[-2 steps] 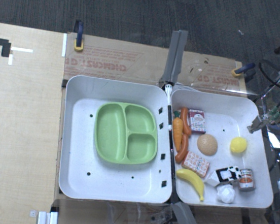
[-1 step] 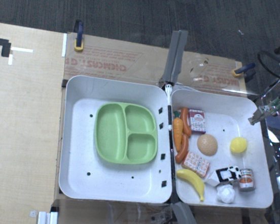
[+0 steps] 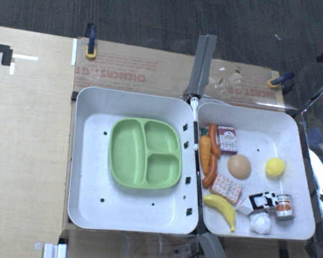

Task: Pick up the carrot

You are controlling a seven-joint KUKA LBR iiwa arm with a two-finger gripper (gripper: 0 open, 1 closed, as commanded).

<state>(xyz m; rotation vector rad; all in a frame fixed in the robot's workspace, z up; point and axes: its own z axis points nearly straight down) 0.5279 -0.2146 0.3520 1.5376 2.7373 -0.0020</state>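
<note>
The carrot (image 3: 205, 151) is orange and lies lengthwise along the left wall of the right bin (image 3: 297, 173). Reddish sausages (image 3: 210, 168) lie right beside it, one above and others at its lower right. A small red carton (image 3: 227, 139) sits just right of the carrot's top end.
The right bin also holds a tan round bun (image 3: 239, 166), a yellow lemon (image 3: 275, 167), a banana (image 3: 222, 208), a pink snack pack (image 3: 226, 189), a small can (image 3: 283, 207), a black-and-white item (image 3: 262, 200) and a white ball (image 3: 261, 225). The left bin (image 3: 81, 197) holds a green divided plate (image 3: 145, 153).
</note>
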